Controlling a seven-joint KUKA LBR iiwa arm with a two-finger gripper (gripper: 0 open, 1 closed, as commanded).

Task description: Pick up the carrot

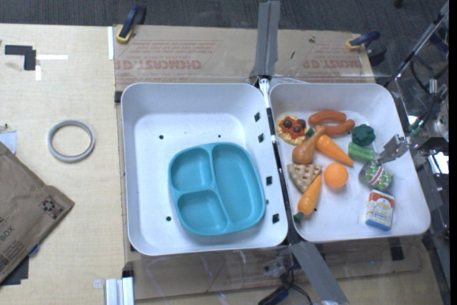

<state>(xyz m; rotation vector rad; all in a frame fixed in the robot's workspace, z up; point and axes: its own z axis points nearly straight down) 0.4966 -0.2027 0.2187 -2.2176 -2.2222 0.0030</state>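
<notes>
Your carrot [333, 150] lay mid right bin [400, 221], long axis diagonal, tip toward the bin's right edge. Gripper [392, 151] sat at that right edge, just right of the carrot. Couldn't tell its grip state.

2 carrots [333, 149], 2 sausages [327, 116], 2 bins [143, 100]

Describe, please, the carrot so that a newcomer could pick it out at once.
Look in the right white bin, among the toy food. Near the middle, below the two sausages, lies the carrot: a plain orange cone pointing down and right, with the round orange ball just below it and the green broccoli to its right.
</notes>
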